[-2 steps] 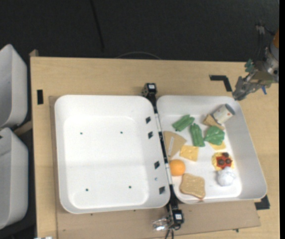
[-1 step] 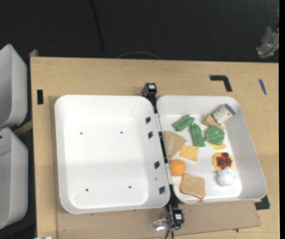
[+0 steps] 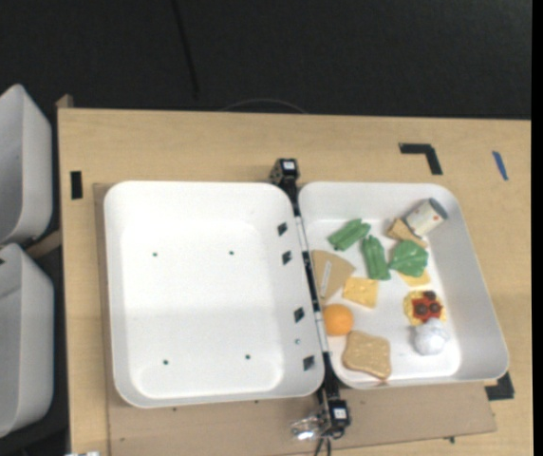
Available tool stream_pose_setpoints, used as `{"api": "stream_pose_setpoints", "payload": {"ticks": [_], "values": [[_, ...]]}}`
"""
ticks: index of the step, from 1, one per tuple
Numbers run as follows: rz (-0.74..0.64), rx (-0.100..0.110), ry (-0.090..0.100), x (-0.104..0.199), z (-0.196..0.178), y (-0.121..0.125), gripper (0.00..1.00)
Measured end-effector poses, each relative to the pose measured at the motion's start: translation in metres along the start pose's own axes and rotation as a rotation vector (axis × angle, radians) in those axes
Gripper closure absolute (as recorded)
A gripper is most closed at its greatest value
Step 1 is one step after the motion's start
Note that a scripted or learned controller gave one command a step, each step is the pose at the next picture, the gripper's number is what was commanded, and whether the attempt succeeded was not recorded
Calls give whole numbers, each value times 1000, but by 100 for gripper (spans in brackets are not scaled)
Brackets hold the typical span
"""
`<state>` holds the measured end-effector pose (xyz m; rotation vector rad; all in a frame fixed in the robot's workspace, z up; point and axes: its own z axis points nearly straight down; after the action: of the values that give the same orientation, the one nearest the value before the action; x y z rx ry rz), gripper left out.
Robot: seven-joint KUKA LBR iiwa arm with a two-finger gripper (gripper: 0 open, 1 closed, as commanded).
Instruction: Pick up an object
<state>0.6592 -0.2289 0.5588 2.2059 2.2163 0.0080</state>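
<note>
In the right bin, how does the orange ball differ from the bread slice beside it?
The orange ball is round and bright orange; the bread slice is flat, squarish and tan with a darker crust. The ball looks smaller than the slice. The ball sits against the bins' divider, the slice nearer the front wall. Both lie in the right bin.

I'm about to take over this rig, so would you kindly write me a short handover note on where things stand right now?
All the objects sit in the right bin; nothing has been lifted yet.
Near its dividing edge: orange ball, bread slice, yellow cheese piece.
Middle: green pieces.
Far side: white ball, red-topped item, small carton.
The left bin holds no objects.
Done: nothing. Left: pick up one object; the orange ball looks well separated.
</note>
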Motion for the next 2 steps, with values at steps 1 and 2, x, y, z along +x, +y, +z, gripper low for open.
{"api": "stream_pose_setpoints", "payload": {"ticks": [1, 2], "values": [[1, 24, 9, 29, 132, -7, 100], [2, 0, -2, 13, 1, 24, 100]]}}
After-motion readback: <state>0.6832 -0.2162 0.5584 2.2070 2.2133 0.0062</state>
